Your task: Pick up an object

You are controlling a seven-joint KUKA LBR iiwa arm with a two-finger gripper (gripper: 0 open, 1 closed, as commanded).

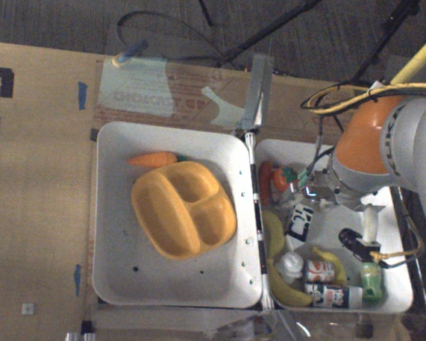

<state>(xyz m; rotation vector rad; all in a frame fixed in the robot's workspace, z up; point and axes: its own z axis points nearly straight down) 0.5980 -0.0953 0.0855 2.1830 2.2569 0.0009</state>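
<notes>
My gripper hangs low in the right bin, at its upper left part. It is right above a black and white carton. Whether it touches the carton is hidden by the wrist. Close to its left lie a red packet and an orange-topped item. Below are a yellow banana, a clear bottle with a white cap, a red-labelled can, a white bottle lying flat and a green object.
The left bin holds a yellow divided plate and an orange carrot near its upper wall. A raised divider separates the two bins. The arm's orange band stands over the right bin's top edge.
</notes>
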